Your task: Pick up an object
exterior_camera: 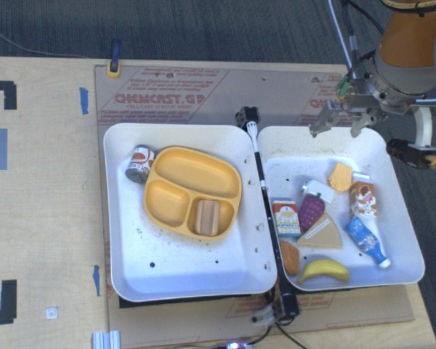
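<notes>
From the camera view above the bench, my gripper (343, 126) hung over the far edge of the right bin (407, 246), its two fingers spread apart with nothing between them. I held no object at that moment.

The things I could choose from lay clustered in the near half of that bin, well apart from my fingers. A banana (324, 270) lay nearest the front rim, curved, smooth and probably a light plastic toy; I judged its rounded skin would slip unless I closed across the thick middle. Just behind it sat a pale wedge (323, 235) touching a purple bunch of grapes (311, 211), the latter knobbly and likely easy to pinch. A small carton (286, 218) lay at the left of the cluster, flat-sided and stiff, which I took for the safest hold, across its narrow sides. A blue bottle (366, 241) lay on its side at the right, next to a brown and white packet (362, 198), with an orange block (341, 177) further back. All looked light and not fragile, but they were crowded, so a finger might come down on a neighbour.

In the left bin (123, 267) a yellow divided tray (190, 174) held a tan block (207, 217) in one compartment, with a small can (139, 164) lying beside the tray and touching its rim.
</notes>
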Controlling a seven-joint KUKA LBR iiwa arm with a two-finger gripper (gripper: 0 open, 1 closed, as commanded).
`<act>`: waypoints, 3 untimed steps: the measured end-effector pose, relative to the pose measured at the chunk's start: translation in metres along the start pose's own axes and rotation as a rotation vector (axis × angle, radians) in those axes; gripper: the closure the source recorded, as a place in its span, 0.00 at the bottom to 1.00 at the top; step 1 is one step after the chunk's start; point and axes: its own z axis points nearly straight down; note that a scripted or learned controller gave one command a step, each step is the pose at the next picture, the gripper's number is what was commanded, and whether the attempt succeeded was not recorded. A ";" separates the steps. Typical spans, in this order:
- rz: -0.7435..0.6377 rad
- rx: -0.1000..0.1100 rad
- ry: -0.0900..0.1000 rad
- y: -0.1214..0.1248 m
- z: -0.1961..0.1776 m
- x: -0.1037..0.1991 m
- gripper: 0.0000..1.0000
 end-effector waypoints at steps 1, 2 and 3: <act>0.000 -0.003 0.000 0.005 0.161 -0.029 0.00; 0.001 -0.013 -0.004 -0.044 0.168 -0.008 0.00; 0.001 -0.017 -0.005 -0.089 0.167 -0.003 0.00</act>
